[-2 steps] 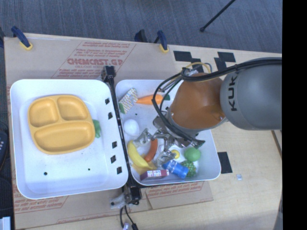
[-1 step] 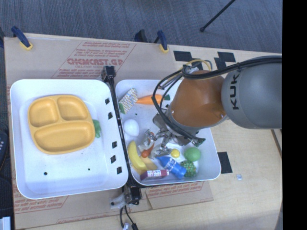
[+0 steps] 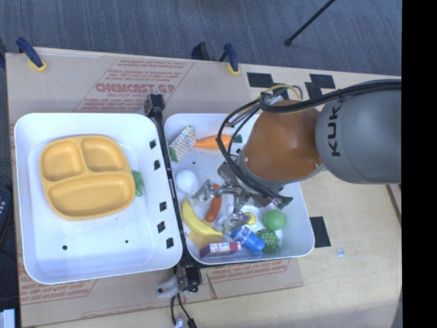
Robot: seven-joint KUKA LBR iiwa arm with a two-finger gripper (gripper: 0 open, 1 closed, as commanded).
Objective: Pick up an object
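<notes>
My gripper (image 3: 220, 207) is low in the right bin (image 3: 300, 241), under the orange wrist band, and looks open. Its metal fingers (image 3: 203, 195) stand on either side of a small red-orange sausage-like piece (image 3: 213, 209) that lies on the bin floor among other items. Close around it are a yellow banana (image 3: 196, 225), a white ball (image 3: 186, 181) and a green ball (image 3: 274, 221). The wrist hides part of the bin's middle.
The right bin also holds a carrot (image 3: 210, 142), a patterned packet (image 3: 182, 143), a blue item (image 3: 247, 240), a green bumpy piece (image 3: 270, 241) and a flat packet (image 3: 220, 249). In the left bin (image 3: 27, 244) lie a yellow divided tray (image 3: 85, 176) and a small green item (image 3: 138, 183).
</notes>
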